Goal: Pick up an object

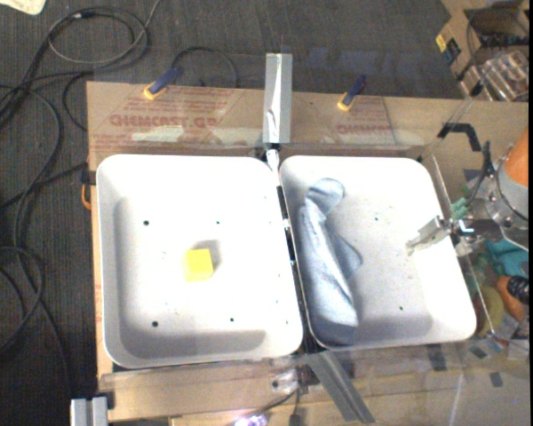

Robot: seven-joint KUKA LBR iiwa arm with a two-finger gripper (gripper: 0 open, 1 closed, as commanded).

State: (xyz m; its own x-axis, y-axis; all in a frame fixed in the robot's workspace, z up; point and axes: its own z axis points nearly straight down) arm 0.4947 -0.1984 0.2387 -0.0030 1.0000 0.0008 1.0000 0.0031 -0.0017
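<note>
Over the right bin's (pixel 444 322) edge, the hand (pixel 419 240) hovers — grip state unclear.

Brown bench (pixel 204 118) with two white bins, left (pixel 115 264) and right (pixel 426 185), side by side.

Smooth, matt white plastic bins (pixel 115 185) — soft grey-blue cloth (pixel 327 269), matt yellow foam-like block (pixel 200 264), bare metal pincer (pixel 423 238)
</note>
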